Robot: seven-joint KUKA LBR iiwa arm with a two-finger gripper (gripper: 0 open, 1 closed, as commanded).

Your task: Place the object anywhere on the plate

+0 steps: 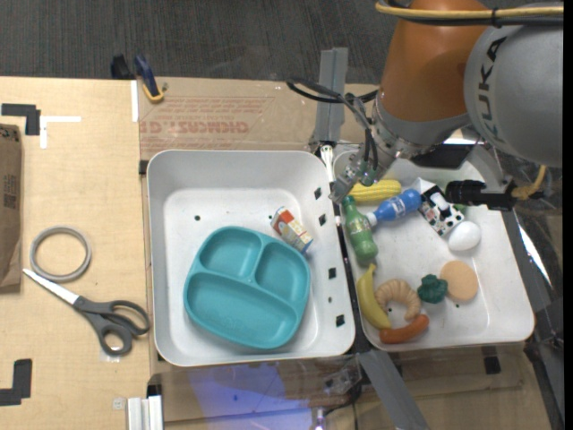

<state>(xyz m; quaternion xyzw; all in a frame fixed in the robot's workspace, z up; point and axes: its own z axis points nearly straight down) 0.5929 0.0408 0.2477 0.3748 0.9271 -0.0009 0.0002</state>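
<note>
From where I stand the job looks barely begun: the teal plate (pixel 246 285) lies in the left bin (pixel 170 240) with all three of its compartments bare, so nothing has been placed on it yet. The gripper (pixel 356 167) hangs up and to the right of the plate, across the wall between the bins and over the near corner of the right bin (pixel 501 321). It sits in the shadow under the orange wrist, and I cannot tell whether it is apart or together, nor whether it has anything in it. Just below it, still to the plate's right, lies a yellow corn cob (pixel 376 190), with a green bottle (pixel 360 231) and a blue bottle (pixel 397 206) close beside it. My guess is that the corn cob is the thing being gone for, since it is nearest, though the view does not settle that. It rests on the bin floor, well apart from the plate. A small carton (pixel 292 229) lies just off the plate's upper right rim, close to it but not on it, so it does not count as placed either. What remains, as I judge it, is nearly everything: a sure hold on the object, a lift over the dividing wall, a carry leftward to the plate and a release onto it.
</note>
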